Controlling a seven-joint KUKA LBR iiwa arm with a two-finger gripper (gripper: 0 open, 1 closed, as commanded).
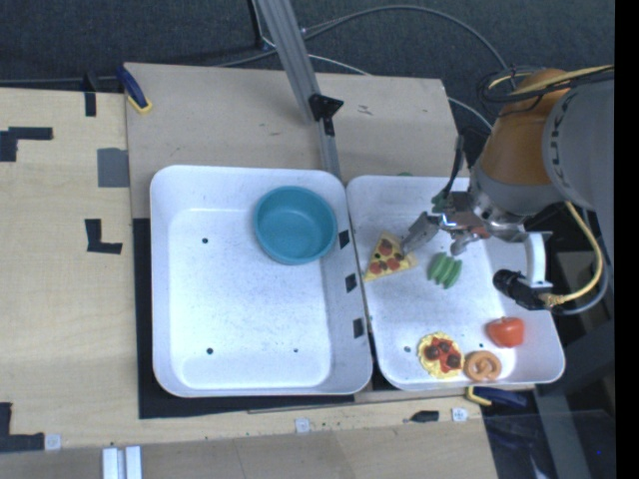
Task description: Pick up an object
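My gripper [437, 239] hangs over the right bin [399, 193], fingers spread open, nothing between them. A green toy vegetable [444, 269] lies just below the fingertips. A pizza slice [387, 256] lies left of the gripper, close to its left finger [419, 233]. Nearer the front of the right bin sit a small round pizza [439, 354], a coiled orange pastry [483, 365] and a red toy piece [506, 331]. A blue bowl [295, 224] stands at the back of the left bin [190, 297].
A grey pole [295, 53] slants in from the top to the divide between the bins. Cables [559, 292] loop beside the arm at the right. The bench [60, 267] stretches away to the left.
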